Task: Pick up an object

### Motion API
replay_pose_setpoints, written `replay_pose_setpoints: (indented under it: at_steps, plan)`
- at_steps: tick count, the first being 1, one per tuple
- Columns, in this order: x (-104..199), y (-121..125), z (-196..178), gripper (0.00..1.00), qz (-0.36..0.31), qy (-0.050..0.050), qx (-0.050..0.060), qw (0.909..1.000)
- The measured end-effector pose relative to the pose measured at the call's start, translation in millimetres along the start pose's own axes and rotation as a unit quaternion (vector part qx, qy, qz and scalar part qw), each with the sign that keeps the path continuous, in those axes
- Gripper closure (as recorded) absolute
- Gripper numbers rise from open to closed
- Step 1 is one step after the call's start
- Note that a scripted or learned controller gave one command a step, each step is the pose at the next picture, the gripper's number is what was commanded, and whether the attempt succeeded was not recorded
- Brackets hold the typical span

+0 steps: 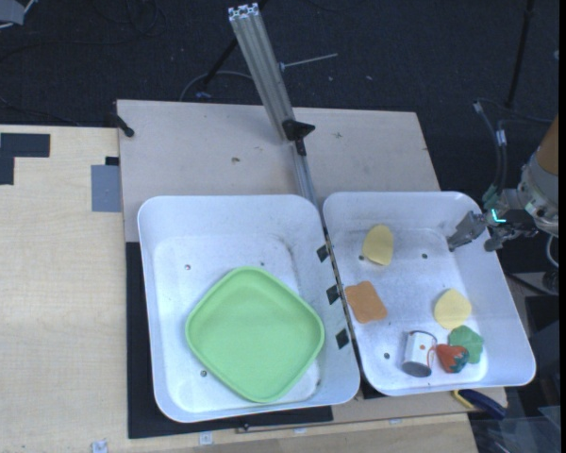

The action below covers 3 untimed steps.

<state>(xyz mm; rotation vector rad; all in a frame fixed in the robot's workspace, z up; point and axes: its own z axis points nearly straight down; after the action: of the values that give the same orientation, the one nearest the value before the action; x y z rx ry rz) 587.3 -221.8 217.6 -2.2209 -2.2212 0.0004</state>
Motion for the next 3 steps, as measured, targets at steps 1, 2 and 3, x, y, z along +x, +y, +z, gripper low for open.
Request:
replay_pose_setpoints:
  at_steps: [1, 2, 3]
  plan:
    - [0.0, 0.0, 0.0, 0.0, 0.0, 0.0, 0.0, 1.0]
    - [0.9, -10.6, 55.5, 0.0, 0.0, 0.001, 0.002, 1.0]
    - [6.0, -10.7, 118.1, 0.0, -0.001, 0.001, 0.002, 1.0]
